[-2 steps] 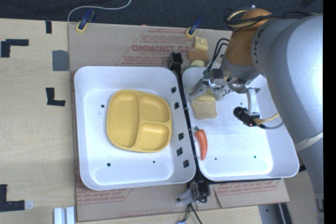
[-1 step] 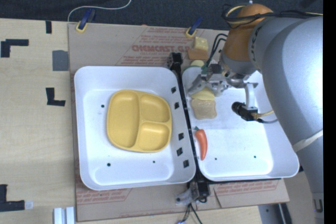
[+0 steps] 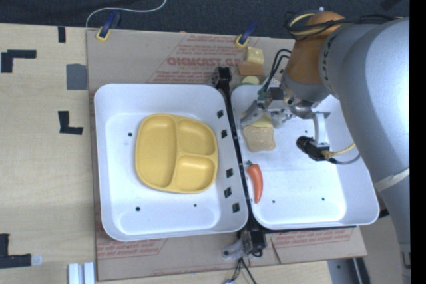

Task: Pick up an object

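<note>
Two bins (image 3: 120, 223): one yellow plate (image 3: 176, 153), one carrot (image 3: 255, 181), one bread chunk (image 3: 259, 137); hand (image 3: 269, 110) state unclear.

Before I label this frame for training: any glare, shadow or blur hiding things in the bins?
Camera view: even light, soft shadows; mild glare on the yellow plate; the carrot is sharp; the arm's bulk hides part of the right bin, and the gripper area is cluttered.

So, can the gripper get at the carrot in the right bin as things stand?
Probably yes. The carrot lies uncovered by the bin's left wall, apart from the beige block, below the gripper; the wall may crowd one finger.
</note>
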